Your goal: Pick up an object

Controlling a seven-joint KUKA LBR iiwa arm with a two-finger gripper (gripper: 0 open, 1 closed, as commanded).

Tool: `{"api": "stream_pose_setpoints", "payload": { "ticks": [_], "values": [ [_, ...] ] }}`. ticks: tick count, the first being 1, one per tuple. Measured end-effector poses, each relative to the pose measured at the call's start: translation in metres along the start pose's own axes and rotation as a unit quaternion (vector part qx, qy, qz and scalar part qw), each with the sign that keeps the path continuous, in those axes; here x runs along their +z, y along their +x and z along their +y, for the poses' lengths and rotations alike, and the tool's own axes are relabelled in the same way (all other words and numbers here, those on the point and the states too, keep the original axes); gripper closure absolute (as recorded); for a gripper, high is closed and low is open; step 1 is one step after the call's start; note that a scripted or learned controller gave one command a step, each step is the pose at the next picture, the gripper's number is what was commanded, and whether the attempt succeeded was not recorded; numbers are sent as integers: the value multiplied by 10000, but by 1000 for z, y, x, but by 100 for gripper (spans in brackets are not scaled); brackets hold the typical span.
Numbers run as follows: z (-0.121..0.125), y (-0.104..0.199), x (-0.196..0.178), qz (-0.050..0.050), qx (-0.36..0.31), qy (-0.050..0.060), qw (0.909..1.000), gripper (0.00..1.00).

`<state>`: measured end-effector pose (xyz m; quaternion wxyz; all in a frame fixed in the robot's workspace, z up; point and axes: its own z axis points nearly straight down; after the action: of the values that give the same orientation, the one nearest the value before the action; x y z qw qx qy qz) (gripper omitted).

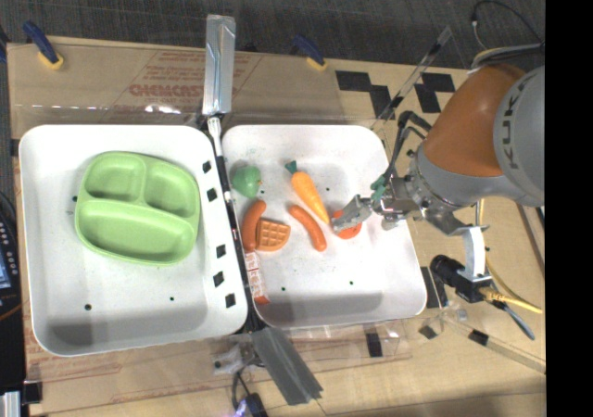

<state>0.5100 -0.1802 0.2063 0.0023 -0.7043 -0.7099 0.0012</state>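
A glossy green divided plate (139,207) lies in the left bin (46,248). In the right bin (389,285) lie a round green toy vegetable (246,180), a ridged waffle (272,234), a tapered carrot (308,191) and a smooth sausage (309,226). The gripper (350,217) sits low over a red-orange piece (348,231) there; whether its jaws are parted or closed, I cannot tell.

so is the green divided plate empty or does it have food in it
Empty. The green divided plate lies alone in the left bin with bare compartments; the carrot and the other toy foods sit in the right bin.
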Motion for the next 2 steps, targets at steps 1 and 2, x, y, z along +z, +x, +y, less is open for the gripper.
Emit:
{"api": "stream_pose_setpoints", "payload": {
  "ticks": [1,2],
  "values": [
    [35,-5,69,1,-97,15,10000,0],
    [54,-26,106,-35,-125,-78,9999,0]
  ]
}}
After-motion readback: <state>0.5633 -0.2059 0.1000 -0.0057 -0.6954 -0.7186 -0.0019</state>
